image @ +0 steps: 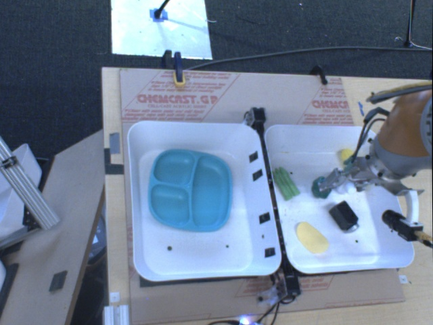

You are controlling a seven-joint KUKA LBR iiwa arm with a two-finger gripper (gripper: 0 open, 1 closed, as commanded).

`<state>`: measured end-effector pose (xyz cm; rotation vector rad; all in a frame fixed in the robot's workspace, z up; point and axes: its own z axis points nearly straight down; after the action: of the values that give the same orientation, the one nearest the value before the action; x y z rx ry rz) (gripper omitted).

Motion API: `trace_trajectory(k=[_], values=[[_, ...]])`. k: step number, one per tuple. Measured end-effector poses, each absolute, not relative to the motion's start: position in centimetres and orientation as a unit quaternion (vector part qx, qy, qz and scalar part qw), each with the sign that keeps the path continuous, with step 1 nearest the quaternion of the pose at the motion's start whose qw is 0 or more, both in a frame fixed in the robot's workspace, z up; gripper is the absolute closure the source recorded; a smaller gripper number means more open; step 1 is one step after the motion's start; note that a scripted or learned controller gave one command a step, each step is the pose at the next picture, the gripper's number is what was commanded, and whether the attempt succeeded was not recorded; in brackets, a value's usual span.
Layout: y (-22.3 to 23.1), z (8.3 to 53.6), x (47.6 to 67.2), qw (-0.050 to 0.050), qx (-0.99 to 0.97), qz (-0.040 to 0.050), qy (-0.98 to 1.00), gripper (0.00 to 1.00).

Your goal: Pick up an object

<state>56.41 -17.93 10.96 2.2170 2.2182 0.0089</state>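
The gripper (323, 185) was seen in the right bin (298, 141); its state could not be told. A green block (285, 183), black block (344, 216) and yellow piece (312, 237) lay near.

A robotics lab or test workshop, seen from overhead: a plywood bench (223, 90) covered with a protective sheet printed "CHEMCAST GP" stands on dark carpet (54, 46). Two shallow white bins (203, 266) sit side by side on it, fixed together by a black strip and clips (262, 195) along their shared edge, with small clamps (177, 70) at the bench's far side. Black cables (270, 54) run across the floor and bench top, and a bundle of wires (281, 293) hangs at the near edge. A grey and orange industrial robot arm (402, 131) reaches in from the right. An aluminium frame rail (27, 188) lies on a side table at left.
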Motion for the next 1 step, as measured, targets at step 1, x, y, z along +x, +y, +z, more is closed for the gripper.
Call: trace_trajectory(k=[1], values=[[-18.0,12.25,56.55,0.006,0.707,0.0038,0.708,1.0]])
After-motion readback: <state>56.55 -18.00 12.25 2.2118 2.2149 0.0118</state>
